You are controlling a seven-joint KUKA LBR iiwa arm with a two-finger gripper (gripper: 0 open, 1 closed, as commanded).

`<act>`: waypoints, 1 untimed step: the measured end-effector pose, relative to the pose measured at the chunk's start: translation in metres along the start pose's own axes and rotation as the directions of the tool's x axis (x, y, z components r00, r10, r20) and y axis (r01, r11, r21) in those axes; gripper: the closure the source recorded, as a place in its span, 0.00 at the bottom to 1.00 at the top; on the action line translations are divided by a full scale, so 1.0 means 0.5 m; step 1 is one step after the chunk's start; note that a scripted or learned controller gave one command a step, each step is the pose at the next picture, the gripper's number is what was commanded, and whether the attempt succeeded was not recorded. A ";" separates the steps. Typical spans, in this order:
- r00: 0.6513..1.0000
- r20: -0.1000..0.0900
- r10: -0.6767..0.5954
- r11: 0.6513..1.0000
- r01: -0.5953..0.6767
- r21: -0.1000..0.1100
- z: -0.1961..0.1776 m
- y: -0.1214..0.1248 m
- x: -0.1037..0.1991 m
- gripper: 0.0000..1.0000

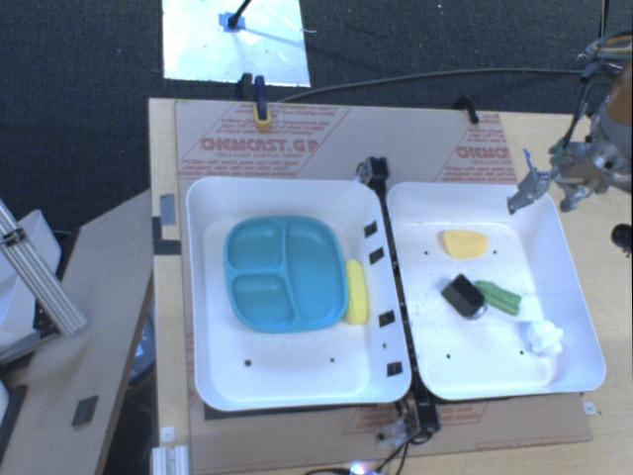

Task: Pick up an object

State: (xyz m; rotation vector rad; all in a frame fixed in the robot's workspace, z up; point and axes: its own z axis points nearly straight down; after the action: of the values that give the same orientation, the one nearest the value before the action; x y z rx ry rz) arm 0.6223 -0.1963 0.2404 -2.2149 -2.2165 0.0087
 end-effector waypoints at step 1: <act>1.000 0.003 -0.003 1.000 0.003 -0.012 -0.016 0.005 0.001 0.00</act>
State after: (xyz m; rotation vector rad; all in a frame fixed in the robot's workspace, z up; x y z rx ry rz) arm 0.6248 -0.1956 0.2483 -2.2187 -2.2272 -0.0017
